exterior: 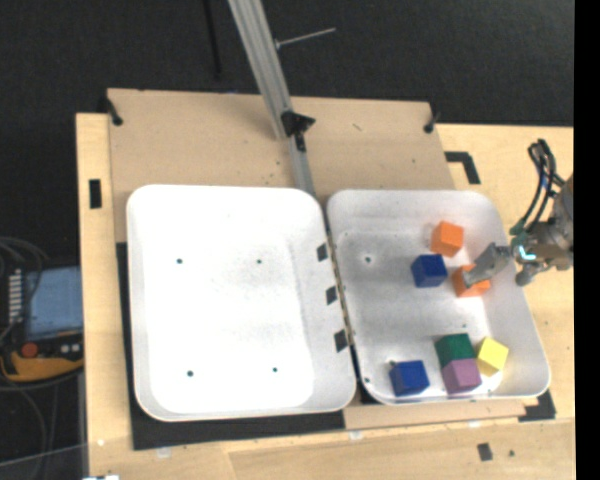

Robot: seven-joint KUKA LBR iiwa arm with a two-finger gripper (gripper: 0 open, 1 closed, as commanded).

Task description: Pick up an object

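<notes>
Wooden bench [230, 143] on dark floor, two shallow white bins side by side. Right bin [380, 218] has the blocks. Gripper [492, 266] comes in over its right rim; finger state: cannot tell, too small and blurred. Orange block [469, 284] sits right at the tip, touching or just under it, grip not confirmed. Second orange block [446, 236] just up-left of the tip, blue block [429, 269] beside it to the left. Below the tip: green block [453, 348], purple block [462, 374], yellow block [492, 354] clustered; another blue block [409, 377] further left. Left bin [140, 298] well apart.
</notes>
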